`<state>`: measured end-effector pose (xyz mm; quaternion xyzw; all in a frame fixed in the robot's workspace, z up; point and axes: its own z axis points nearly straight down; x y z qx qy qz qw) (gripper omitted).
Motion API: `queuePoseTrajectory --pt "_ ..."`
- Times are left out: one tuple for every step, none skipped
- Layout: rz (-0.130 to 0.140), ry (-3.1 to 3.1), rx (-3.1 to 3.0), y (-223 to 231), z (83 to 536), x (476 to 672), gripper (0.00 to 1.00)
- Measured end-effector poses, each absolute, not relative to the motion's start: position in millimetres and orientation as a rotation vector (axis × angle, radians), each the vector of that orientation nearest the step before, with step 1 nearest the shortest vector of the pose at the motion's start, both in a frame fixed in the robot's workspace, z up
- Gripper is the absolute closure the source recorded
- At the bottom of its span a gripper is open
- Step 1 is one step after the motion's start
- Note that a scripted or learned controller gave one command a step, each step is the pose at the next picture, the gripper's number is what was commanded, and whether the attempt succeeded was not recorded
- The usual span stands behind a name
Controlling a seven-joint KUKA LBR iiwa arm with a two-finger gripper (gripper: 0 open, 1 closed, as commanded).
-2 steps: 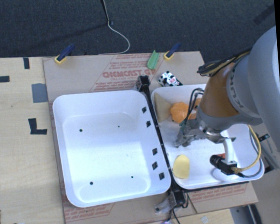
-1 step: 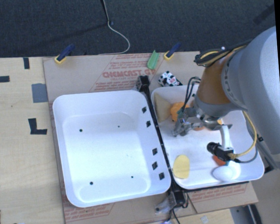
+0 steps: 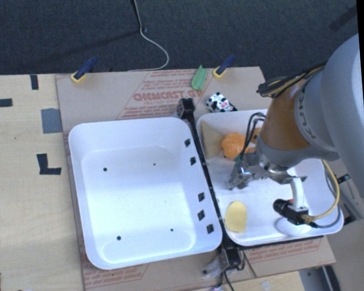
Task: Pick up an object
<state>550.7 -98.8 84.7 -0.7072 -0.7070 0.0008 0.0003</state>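
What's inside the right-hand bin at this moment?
In the right bin: an orange object, a pale yellow object, and the gripper reaching down between them. The arm covers the bin's right portion, so anything beneath it is hidden.

Two bins side by side on a cardboard sheet; in the right bin, a round fruit at the back, a flat piece near the front, gripper between them.

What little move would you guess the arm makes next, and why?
Probably a short drop straight down. The gripper sits low in the right bin, between the orange object behind it and the pale yellow object in front, with neither seen between its fingers. It may need to shift toward one first.
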Motion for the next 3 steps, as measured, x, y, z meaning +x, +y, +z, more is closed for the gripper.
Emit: queuePoseTrajectory --pt "0.001 -2.222 -2.219 -96 84 561.3 1.0" --pt "0.0 -2.222 -2.219 -94 84 570.9 1.0" --pt "0.001 -2.221 -2.22 -94 84 571.3 1.0"
